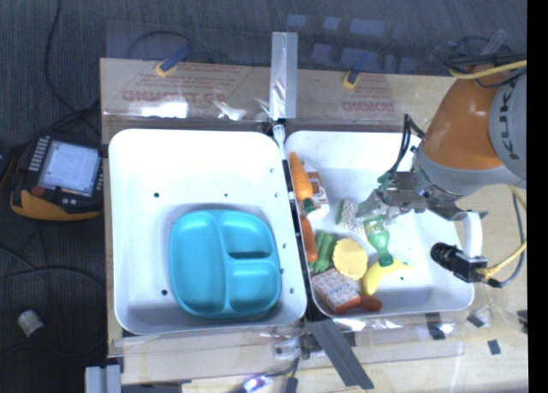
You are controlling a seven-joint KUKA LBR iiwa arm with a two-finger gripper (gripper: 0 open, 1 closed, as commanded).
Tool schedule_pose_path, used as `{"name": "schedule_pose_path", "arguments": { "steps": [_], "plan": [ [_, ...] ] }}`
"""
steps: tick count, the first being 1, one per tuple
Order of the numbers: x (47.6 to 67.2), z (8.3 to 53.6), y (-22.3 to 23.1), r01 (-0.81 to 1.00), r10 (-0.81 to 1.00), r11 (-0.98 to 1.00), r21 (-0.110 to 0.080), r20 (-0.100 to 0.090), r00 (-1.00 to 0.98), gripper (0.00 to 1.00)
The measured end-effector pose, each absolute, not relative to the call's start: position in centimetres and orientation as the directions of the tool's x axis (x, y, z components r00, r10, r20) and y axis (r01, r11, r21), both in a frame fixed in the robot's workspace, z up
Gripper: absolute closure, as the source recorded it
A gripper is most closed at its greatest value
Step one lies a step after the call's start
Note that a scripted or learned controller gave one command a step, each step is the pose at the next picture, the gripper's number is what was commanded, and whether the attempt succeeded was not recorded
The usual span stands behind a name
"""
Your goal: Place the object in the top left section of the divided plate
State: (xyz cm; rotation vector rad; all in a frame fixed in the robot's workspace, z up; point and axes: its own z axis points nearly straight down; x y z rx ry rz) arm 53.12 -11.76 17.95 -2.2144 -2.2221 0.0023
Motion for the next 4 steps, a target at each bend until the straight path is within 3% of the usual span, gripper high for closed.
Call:
{"name": "schedule_pose_path", "arguments": {
  "steps": [1,2,4],
  "plan": [
    [51.6,18.2,-6.2,0.996,0.996,-0.084,-0.005,0.002,0.084,1.0],
    [52.0,19.8,-4.4,1.0,1.0,-0.007,-0.003,0.002,0.007,1.0],
    [51.7,19.0,-4.6,0.994,0.994,-0.105,-0.007,0.006,0.105,1.0]
  ]
}}
